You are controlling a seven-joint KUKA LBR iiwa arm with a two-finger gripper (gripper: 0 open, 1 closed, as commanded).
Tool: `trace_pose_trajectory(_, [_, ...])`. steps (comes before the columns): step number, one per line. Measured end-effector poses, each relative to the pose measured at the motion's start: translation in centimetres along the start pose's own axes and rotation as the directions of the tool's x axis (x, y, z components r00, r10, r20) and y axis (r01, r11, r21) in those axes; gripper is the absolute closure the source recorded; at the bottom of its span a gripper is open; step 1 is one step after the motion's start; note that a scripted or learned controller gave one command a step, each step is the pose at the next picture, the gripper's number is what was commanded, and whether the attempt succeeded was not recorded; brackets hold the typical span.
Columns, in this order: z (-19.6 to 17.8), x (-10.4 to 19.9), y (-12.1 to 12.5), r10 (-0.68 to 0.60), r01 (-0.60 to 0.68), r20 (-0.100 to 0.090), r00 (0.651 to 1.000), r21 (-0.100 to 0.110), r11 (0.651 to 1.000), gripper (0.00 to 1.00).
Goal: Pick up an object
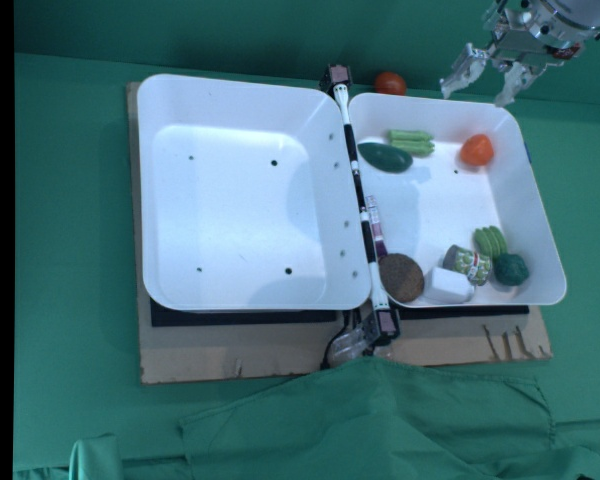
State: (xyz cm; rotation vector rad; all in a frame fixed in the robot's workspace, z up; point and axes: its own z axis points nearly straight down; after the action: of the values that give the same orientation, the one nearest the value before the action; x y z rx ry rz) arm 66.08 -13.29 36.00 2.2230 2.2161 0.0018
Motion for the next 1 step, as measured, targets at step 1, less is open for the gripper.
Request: trace_pose_trajectory(1, [0.00, 0.00, 0.00, 0.000, 0.000, 0.000, 1.000, 0.000, 1.000, 0.00])
